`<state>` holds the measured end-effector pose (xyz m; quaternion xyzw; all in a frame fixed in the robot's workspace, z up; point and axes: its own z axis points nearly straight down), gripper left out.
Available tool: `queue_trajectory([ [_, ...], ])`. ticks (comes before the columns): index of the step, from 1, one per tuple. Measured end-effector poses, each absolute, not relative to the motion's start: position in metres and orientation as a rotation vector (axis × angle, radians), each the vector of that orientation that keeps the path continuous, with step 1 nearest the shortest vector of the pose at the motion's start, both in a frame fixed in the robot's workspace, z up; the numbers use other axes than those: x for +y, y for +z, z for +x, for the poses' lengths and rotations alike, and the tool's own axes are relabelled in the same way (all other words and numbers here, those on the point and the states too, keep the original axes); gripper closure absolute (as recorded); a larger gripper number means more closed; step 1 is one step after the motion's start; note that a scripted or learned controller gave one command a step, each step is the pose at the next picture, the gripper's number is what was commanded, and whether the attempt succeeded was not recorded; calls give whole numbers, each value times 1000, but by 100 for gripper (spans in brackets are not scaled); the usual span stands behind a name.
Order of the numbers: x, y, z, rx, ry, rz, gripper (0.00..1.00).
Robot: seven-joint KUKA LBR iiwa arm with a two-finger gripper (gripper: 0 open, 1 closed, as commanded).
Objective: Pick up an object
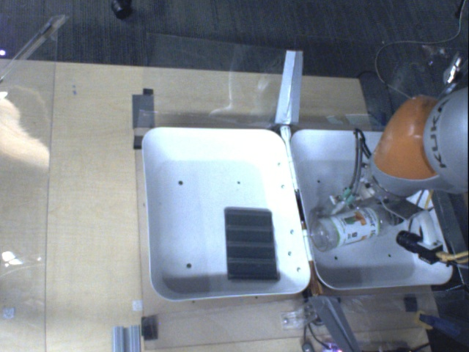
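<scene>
Over at the right of the frame, the arm [432,141] reaches down into the right bin [330,149], its gripper [357,199] just above a clear bottle [346,228] lying on its side (grip state: cannot tell). Lower centre, a black ridged block [250,243] lies in the left bin [183,160].

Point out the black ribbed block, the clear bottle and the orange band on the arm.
Black ribbed rectangular block [250,243], camera view, middle of its top face.
Clear labelled bottle lying on its side [346,228], camera view, mid-body.
Orange band [409,139], camera view, centre of its curve.
</scene>
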<state>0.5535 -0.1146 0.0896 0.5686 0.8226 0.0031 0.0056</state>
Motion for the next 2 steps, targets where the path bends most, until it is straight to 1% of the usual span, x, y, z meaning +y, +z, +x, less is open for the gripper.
queue_trajectory([
  [1,-114,102,557,2569,18,1774,100],
  [2,-46,186,594,2753,6,1505,100],
])
